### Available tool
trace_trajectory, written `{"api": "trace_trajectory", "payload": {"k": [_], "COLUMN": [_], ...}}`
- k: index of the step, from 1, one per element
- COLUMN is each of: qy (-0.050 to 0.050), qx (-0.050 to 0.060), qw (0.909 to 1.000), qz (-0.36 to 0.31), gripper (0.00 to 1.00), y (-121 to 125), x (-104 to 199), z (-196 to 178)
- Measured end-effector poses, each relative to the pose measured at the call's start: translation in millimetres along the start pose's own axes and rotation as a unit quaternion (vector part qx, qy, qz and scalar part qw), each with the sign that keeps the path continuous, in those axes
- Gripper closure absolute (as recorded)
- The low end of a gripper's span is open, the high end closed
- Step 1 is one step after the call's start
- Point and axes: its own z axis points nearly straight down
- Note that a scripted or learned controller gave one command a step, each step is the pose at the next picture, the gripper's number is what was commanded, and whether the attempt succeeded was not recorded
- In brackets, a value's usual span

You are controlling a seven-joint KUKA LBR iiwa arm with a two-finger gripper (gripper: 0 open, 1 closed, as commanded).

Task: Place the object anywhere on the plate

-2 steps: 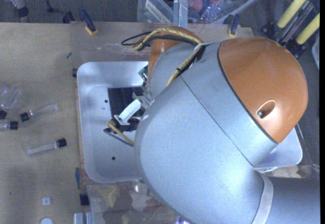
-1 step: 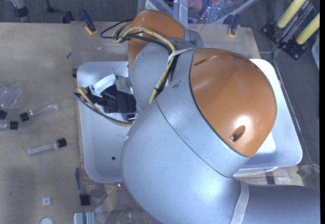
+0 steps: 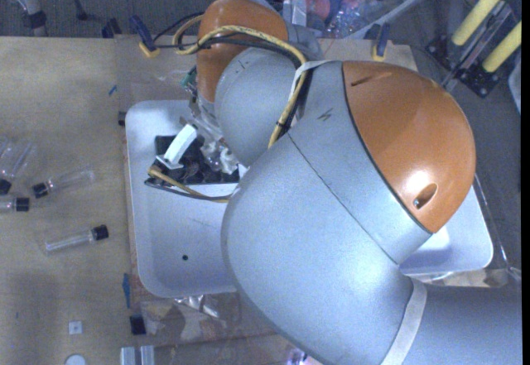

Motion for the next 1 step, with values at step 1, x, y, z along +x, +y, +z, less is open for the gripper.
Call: {"api": "trace_trajectory", "payload": {"k": [1], "qy": [0.003], "qx": [0.003], "qw": [1.0], "qz": [0.003], "gripper": [1.0], "y": [-7.3], "x": [3.9], "z": [-86.4]}}
